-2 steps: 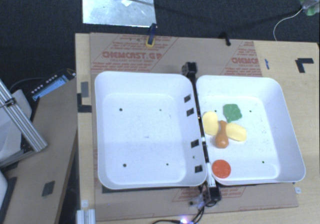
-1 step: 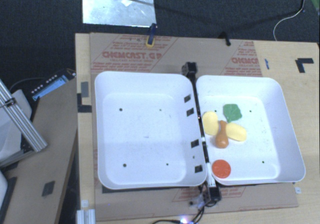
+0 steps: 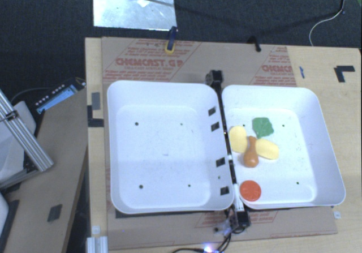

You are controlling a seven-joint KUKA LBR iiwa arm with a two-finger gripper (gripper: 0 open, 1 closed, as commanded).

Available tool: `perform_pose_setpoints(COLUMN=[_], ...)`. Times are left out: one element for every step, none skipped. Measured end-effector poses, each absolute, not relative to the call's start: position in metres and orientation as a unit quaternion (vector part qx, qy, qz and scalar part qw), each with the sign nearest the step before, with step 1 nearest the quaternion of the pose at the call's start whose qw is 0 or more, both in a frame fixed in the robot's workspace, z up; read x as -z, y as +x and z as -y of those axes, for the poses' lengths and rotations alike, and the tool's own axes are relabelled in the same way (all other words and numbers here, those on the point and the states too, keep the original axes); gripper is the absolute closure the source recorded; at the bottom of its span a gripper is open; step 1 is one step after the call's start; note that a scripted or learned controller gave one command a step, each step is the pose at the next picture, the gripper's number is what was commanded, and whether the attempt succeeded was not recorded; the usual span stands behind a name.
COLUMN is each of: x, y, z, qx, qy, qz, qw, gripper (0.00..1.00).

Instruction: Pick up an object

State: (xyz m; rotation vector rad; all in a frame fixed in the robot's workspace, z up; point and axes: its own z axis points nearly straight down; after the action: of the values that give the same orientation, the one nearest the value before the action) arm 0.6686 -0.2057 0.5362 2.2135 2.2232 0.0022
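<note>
Across the worktop (image 3: 317, 59), seen from the fixed camera above, two shallow white bins sit side by side on a brown printed board: the left bin (image 3: 164, 150) and the right bin (image 3: 317, 133), which carries every candidate for picking. Clustered near the right bin's inner edge are a green piece (image 3: 262, 127), a pale yellow piece (image 3: 238, 139), a second yellow piece (image 3: 268, 149) and an orange-brown piece (image 3: 251, 153) lying between the two yellow ones and touching both. A round red-orange disc (image 3: 250, 191) lies apart from that cluster, close to the near inner corner. All look like small, light toy-like items, probably smooth plastic or foam, so none should be heavy, though a glossy rounded surface may slip. The disc looks flat and low, which I judge awkward to pinch from above; the green piece stands free of its neighbours and seems the cleaner target, taken across its narrower width. The orange-brown piece is crowded on both sides, so closing on it risks nudging the yellow ones. As for the jaws, I cannot tell how they stand, nor place any piece relative to them; an approach from the right would cross bare bin floor before reaching the cluster.
</note>
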Motion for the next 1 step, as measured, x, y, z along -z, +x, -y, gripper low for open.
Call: perform_pose_setpoints(x=[-0.5353], y=[0.6688], z=[0.2052], qx=[-0.0004], qy=[0.705], qz=[-0.709], qw=[0.001], gripper=[1.00])
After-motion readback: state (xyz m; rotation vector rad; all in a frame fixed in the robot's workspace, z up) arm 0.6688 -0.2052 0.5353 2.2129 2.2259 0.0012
